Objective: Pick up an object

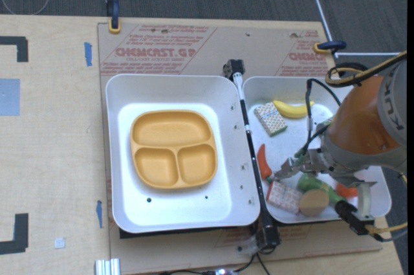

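Near edge of the surface (pixel 52 157): the right bin (pixel 381 199) holds most of the loose objects. At its near rim lie a round tan piece (pixel 314 203) and, just to its left, a pink-and-white patterned block (pixel 280 195); a green item (pixel 309 182) sits touching the tan piece on its far side. The gripper (pixel 294 167) hangs low over this cluster, and whether its fingers are released or clenched cannot be told; nothing is seen between them. A red chili pepper (pixel 264 162) lies along the bin's left wall. Toward the far rim rest a speckled sponge-like block (pixel 270 119) and a banana (pixel 290 109), near each other. The grey arm with its orange band (pixel 362 121) covers the bin's right side. The left bin (pixel 123 138) carries a yellow three-compartment plate (pixel 173 148) at its centre. Beyond both bins, printed cardboard (pixel 168 50) is clamped to the surface.
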Motion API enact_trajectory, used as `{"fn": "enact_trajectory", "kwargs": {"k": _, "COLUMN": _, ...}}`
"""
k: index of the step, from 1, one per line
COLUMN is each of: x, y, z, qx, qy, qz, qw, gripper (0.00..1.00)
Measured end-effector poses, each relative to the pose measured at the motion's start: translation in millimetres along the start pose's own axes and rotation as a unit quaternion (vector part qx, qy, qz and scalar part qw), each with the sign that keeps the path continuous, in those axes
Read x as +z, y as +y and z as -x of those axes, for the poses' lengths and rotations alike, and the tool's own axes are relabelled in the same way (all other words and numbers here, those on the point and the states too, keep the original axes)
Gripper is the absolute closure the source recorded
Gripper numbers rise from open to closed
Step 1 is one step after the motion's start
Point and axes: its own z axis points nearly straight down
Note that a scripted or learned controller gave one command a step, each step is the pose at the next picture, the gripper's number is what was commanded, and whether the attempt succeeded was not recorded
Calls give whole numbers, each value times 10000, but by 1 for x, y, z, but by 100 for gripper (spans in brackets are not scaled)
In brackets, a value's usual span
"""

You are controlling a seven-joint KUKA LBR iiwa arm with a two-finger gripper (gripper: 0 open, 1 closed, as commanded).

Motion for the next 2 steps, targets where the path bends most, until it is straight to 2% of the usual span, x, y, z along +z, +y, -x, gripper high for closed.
{"fn": "enact_trajectory", "kwargs": {"k": 1, "x": -11, "y": 2, "z": 6, "qx": 24, "qy": -69, "qz": 60, "qw": 10000, "gripper": 100}}
{"fn": "enact_trajectory", "kwargs": {"k": 2, "x": -95, "y": -2, "z": -56, "qx": -11, "qy": 24, "qz": -65, "qw": 10000, "gripper": 100}}
